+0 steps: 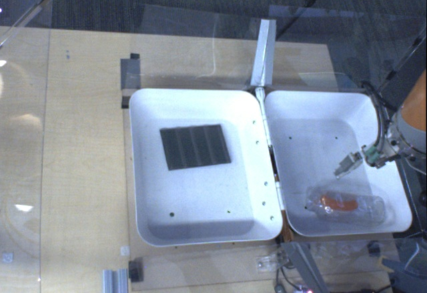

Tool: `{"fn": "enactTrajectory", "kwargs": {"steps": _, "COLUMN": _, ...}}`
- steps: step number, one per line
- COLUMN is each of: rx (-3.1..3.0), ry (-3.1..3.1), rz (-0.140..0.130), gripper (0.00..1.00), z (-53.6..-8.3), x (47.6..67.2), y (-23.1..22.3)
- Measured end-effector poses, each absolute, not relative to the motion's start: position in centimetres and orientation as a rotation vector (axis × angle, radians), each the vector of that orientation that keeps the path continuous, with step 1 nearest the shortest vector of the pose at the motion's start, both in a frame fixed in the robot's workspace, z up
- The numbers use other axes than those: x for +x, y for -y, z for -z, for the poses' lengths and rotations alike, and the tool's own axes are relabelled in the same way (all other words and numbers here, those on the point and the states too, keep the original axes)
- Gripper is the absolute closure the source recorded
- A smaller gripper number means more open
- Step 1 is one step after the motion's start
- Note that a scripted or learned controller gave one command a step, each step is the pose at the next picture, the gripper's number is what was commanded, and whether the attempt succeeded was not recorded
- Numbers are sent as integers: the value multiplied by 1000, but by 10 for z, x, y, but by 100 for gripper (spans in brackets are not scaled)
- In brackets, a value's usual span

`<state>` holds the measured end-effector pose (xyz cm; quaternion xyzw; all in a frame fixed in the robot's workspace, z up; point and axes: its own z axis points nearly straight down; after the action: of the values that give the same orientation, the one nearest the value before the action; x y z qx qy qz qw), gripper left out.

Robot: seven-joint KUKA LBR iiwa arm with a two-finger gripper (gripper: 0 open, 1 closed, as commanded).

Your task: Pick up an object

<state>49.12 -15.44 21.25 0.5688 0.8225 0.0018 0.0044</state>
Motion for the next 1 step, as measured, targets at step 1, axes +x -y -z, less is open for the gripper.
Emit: {"fn": "enactTrajectory", "kwargs": {"steps": 1, "rx": 1547, "ry": -2732, "rz": -2, "gripper": 0, "z": -140, "x": 503, "y": 147}}
